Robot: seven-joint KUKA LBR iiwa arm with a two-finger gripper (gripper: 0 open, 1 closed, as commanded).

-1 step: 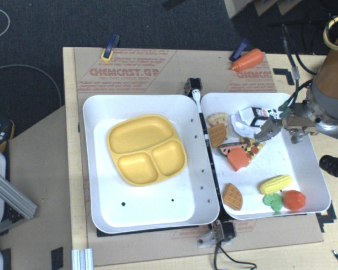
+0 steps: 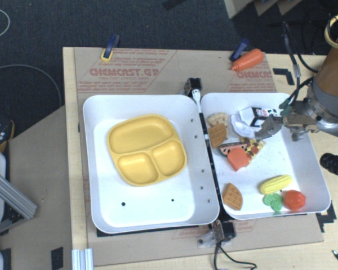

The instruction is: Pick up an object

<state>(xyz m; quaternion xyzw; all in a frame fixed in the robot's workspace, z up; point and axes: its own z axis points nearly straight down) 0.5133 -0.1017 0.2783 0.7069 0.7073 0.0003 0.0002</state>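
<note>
Two white bins sit side by side; the left bin [image 2: 96, 151] holds a yellow divided plate [image 2: 146, 149], and the right bin [image 2: 310, 151] holds the toy food. The gripper [image 2: 268, 128] hangs low over the far part of the right bin, just above a pizza slice [image 2: 249, 147] and beside a black-and-white item [image 2: 253, 118]. Whether it is clenched or released, I cannot tell. The pieces crowd together there, so I judge it could nudge a neighbour or close on nothing.
</note>
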